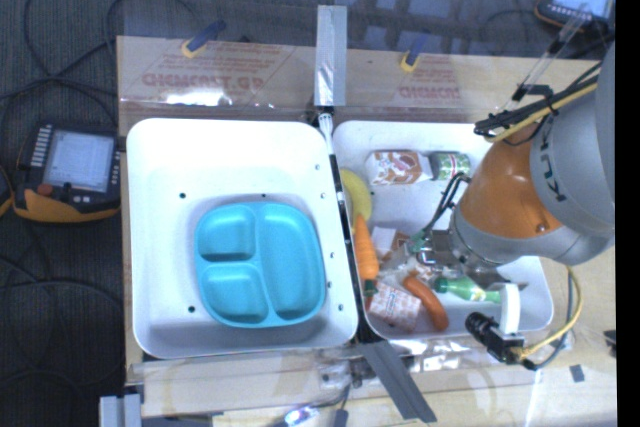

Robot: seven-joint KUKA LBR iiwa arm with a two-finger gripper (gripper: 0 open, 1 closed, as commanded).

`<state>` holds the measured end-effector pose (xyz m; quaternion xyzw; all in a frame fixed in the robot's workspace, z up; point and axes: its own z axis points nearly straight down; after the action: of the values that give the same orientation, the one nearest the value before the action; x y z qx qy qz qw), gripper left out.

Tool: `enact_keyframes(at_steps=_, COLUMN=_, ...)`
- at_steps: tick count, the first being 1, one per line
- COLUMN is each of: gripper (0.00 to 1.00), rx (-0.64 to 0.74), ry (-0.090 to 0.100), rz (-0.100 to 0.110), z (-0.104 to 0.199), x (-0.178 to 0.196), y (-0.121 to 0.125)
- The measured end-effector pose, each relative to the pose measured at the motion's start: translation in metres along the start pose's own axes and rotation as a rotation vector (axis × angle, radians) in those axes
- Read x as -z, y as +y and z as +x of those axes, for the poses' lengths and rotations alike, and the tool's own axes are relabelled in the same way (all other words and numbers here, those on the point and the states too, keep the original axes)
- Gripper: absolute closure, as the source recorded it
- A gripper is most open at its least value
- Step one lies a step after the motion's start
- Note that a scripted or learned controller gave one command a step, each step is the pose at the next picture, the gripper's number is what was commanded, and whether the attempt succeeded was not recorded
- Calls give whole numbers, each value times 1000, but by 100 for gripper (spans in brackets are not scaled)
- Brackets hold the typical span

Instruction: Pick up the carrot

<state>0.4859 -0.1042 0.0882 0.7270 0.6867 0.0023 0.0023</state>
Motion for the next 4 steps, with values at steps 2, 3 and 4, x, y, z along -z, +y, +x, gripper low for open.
enact_keyframes(at_steps=2, gripper=100, rx=1, ry=6, rz=4, z=2, x=17, y=1)
enact_keyframes(at_steps=3, gripper=100, rx=-309, ry=-3, rz=12, z=32, x=94, y=-4)
enact_keyframes(at_steps=4, gripper=100, rx=-171, ry=1, rz=2, z=9, x=0, y=-1)
